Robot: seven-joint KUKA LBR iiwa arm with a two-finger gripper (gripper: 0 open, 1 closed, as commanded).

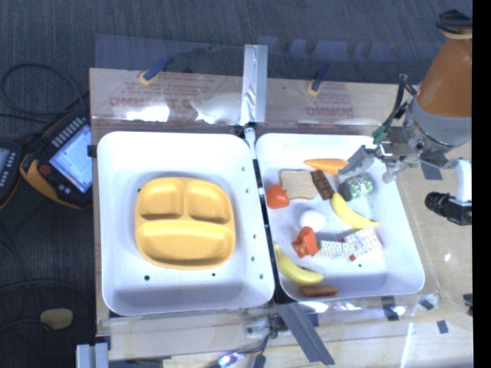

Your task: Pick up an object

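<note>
Right bin (399, 228), upper right corner: gripper (367, 167) hangs low over the contents; whether it is released or clenched cannot be told from this angle, and nothing shows held in it.

Contents of right bin, toy foods, all probably light hollow plastic:
- Green ball (357, 185), round with pale speckles, just below the gripper and touching the upper banana's tip. Nearest candidate for the pick. Likely stiff, smooth, prone to roll; best taken across its widest part, squarely, or it may squirt out.
- Carrot (325, 163), orange, tapered, lying flat near the back wall. Grip at the thick end.
- Bread slice (297, 184), flat, tan. Low profile; hard to pinch except by the edges.
- Brown bar (323, 184), small, slanted beside the bread.
- Tomato (277, 197), red, against the left wall; wall crowds one side.
- White egg (311, 220), smooth, centre of bin; slippery by judgement.
- Upper banana (352, 213), yellow, curved; take across the middle.
- Lower banana (298, 270), near the front wall.
- Red piece (305, 242), small, shape unclear.
- Printed packet (349, 245), flat, white and red; possibly soft.
- Brown sausage (318, 290), at the front edge.

Left bin (115, 228): yellow tray (184, 222), three compartments, rigid-looking, wide for a two-finger pinch.
</note>
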